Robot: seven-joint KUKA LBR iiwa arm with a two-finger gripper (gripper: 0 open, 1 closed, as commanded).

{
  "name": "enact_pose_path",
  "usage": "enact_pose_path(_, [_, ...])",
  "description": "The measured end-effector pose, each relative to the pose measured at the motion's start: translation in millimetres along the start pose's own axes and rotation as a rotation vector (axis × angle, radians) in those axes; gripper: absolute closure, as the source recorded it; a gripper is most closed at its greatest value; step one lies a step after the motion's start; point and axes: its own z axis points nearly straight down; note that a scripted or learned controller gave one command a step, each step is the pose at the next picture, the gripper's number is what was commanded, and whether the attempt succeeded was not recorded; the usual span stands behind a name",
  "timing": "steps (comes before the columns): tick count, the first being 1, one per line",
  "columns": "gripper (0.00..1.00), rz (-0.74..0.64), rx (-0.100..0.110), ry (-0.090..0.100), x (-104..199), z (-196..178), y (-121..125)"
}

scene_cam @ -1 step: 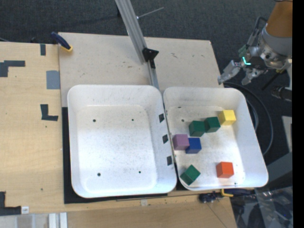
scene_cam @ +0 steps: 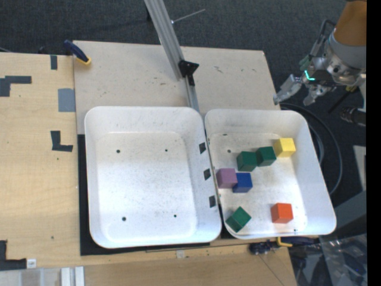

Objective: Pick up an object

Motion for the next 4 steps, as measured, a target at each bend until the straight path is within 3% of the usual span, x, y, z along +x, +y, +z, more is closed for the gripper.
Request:
enact_pose_path(2, [0.0,0.0,0.005,0.002,0.0,106.8,-16.0])
enact_pose_path(3, [0.0,-0.001,0.006,0.002,6.4,168.7,-11.8])
enact_pose_path(4, [1.0,-0.002,0.0,0.001,6.7,154.1,-9.9])
